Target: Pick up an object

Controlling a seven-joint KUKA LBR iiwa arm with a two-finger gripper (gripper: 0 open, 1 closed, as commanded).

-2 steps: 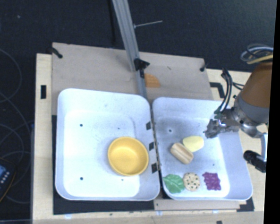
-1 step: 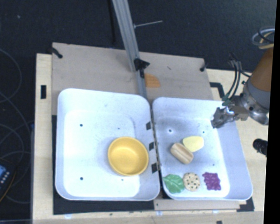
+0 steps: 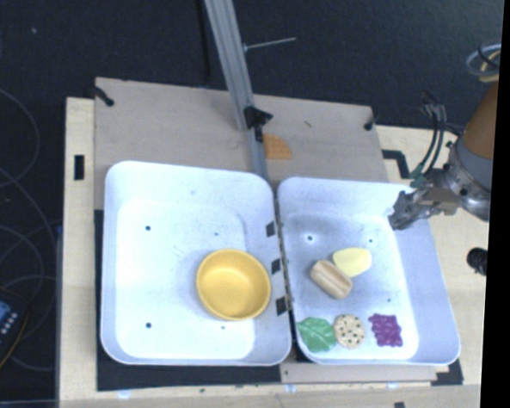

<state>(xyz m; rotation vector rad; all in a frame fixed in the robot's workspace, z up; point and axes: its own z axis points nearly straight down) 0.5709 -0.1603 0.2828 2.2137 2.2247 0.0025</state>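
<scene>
The right bin (image 3: pixel 423 278) holds a pale yellow lemon-like piece (image 3: pixel 352 262), a tan bread roll (image 3: pixel 330 278), a green leaf piece (image 3: pixel 317 334), a round cookie (image 3: pixel 348 330) and a purple grape bunch (image 3: pixel 387 329). A yellow bowl (image 3: pixel 233 285) sits in the left bin (image 3: pixel 151 210). My gripper (image 3: pixel 403 213) hangs over the right bin's upper right rim, apart from all the pieces and right of the lemon piece. Nothing shows between its tips.
A grey metal rail (image 3: pixel 233 68) runs from the top down to the gap between the bins. An orange tag (image 3: pixel 276 147) lies on the board behind the bins. Cables lie on the dark floor at left.
</scene>
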